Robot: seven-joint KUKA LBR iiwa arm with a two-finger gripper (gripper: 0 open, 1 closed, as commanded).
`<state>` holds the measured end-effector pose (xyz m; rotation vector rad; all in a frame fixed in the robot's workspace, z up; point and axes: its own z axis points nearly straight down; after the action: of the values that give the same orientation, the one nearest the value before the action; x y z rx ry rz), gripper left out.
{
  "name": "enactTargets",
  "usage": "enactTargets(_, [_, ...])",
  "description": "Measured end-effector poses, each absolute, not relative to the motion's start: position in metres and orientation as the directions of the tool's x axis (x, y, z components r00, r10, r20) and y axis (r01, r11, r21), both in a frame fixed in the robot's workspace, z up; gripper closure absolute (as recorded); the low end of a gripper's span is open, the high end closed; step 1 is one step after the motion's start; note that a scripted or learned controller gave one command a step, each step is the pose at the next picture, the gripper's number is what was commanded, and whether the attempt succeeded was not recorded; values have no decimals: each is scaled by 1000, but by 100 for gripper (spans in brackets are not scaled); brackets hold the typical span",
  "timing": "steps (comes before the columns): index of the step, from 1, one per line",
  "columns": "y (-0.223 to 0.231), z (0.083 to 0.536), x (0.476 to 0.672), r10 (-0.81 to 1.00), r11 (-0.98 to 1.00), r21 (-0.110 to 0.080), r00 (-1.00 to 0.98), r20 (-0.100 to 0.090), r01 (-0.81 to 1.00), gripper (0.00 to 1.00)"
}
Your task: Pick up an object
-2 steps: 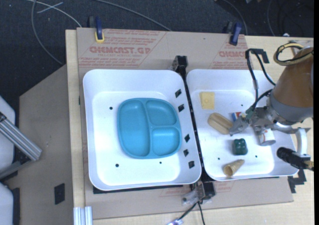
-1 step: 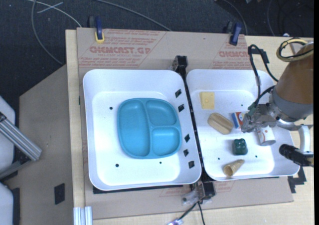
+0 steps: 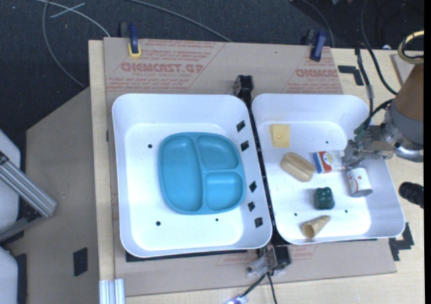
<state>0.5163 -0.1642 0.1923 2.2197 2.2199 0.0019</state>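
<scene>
A: Object to pick, probably the small red, white and blue carton (image 3: 324, 160), lying flat in the right bin (image 3: 296, 110), toward its right side. The gripper (image 3: 355, 153) is low, right at the carton's right end. Also very near: the white can (image 3: 359, 181), on its side just below the gripper.

B: Jaws?

A: Cannot tell. Too small and dark there, wrist blocks it. Nothing visibly between them, so I'm not calling it a hold.

B: Risks?

A: Main one, my guess: the gripper is off the carton's end, not over its middle. If it closes there it may nip a corner and the carton slips out, or gets pushed left into the tan rounded piece (image 3: 297, 166), which sits just beside it.

B: The can?

A: Second risk. Round, lying down, close by. A nudge from the gripper and it likely rolls toward the bin's right wall, or gets pinched along with the carton.

B: Wall trouble?

A: Possible. The gripper is near the sloped right edge, so there's little room on that side.

B: Other stuff?

A: Yellow square (image 3: 280, 135) up top, green block (image 3: 324, 197) and tan cone (image 3: 315, 226) lower down, all apart from the gripper, low risk. Left bin (image 3: 135, 161) has the blue divided tray (image 3: 201, 172), well away.

B: Progress?

A: Nothing lifted, by the look of it.
</scene>
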Motion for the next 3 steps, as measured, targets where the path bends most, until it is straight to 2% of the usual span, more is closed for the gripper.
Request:
enactTargets(1, [-164, 219, 517, 1000, 1, 4, -1, -1, 1000, 100])
enactTargets(2, [-115, 211, 535, 1000, 3, 1, -3, 0, 1000, 100])
enactTargets(3, [-58, 210, 541, 1000, 3, -1, -3, 2, 1000, 100])
